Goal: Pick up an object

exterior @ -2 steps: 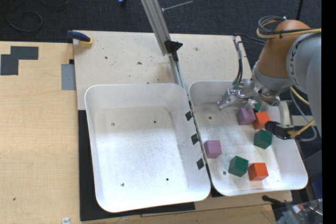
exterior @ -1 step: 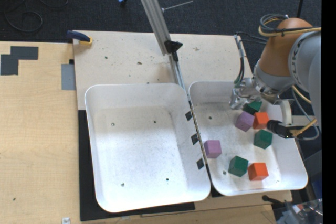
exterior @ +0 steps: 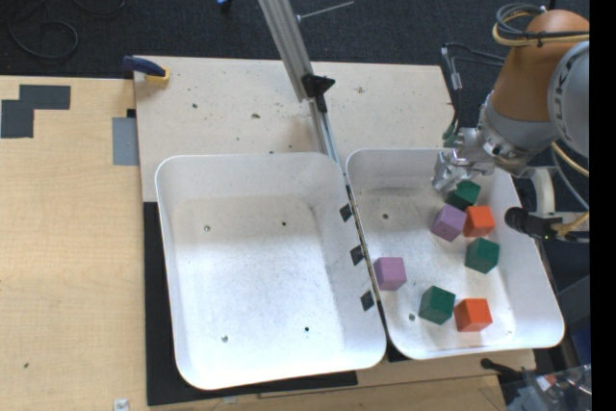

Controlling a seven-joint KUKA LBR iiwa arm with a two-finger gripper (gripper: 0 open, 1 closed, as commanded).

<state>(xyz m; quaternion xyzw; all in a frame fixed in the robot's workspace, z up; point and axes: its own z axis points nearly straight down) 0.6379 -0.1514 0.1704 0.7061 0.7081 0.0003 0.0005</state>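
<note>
The right bin [exterior: 539, 327] holds the arm's gripper [exterior: 452, 173] low at its far side, its grip state impossible to tell, just above a green cube [exterior: 468, 192] that touches a purple cube [exterior: 448, 222] and an orange cube [exterior: 478, 220].

no readable text, labels or numbers anywhere (bins, blocks, bench all unmarked)

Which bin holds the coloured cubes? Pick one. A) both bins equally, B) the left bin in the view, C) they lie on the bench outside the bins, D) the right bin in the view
D: the purple cube, orange cube and green cube all lie in the right bin, with the other cubes near them.
</note>
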